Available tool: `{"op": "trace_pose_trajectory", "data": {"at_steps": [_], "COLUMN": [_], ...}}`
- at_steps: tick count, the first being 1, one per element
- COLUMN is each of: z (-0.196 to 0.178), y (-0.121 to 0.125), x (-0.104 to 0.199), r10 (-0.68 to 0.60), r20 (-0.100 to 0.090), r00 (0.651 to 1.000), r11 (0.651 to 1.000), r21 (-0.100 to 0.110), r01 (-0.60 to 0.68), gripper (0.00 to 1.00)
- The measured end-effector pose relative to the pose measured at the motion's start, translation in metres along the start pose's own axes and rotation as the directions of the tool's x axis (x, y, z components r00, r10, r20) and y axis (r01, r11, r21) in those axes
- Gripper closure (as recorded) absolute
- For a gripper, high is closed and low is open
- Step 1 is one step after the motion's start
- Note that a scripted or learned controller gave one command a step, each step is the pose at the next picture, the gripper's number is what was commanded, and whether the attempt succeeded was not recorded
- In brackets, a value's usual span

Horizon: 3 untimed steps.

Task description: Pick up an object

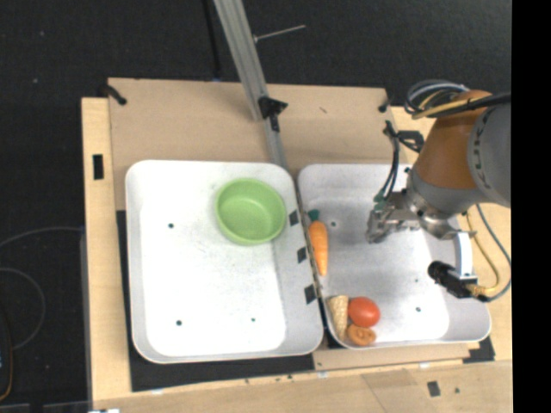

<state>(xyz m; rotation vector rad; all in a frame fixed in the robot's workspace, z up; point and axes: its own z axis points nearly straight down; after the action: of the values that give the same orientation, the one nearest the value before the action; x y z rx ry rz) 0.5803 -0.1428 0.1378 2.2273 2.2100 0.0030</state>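
Your hand (380, 227) sits over the right bin (392, 292), upper middle, above bare floor. Can't tell from this slant how far it's open; nothing visible in it.

Nearest candidate is the carrot (318, 246), lying against the bin's left wall. It's left of the hand and slightly nearer the camera-side edge, with bare floor between them. Its long axis runs along the wall, top to bottom in view, so you'd want the closing direction across that axis; the wall crowds 1 side.

Tomato (364, 311) sits in the lower left corner with 2 other pieces touching it, further off. Green bowl (250, 212) is in the left bin (164, 265), well apart.
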Motion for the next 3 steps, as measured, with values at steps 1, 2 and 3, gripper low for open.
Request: {"op": "trace_pose_trajectory", "data": {"at_steps": [1,2,3], "z": [-0.054,-0.081,-0.078], "y": [-0.007,-0.006,-0.007], "x": [0.003,0.001,0.048], "r10": [-0.004,-0.01,-0.014], "r20": [0.0,0.0,-0.002], "r00": [1.0,1.0,1.0], "r11": [1.0,1.0,1.0], "r21": [-0.002,0.002,0.003], "r01": [0.004,0.01,0.014], "gripper": [1.0,1.0,1.0]}}
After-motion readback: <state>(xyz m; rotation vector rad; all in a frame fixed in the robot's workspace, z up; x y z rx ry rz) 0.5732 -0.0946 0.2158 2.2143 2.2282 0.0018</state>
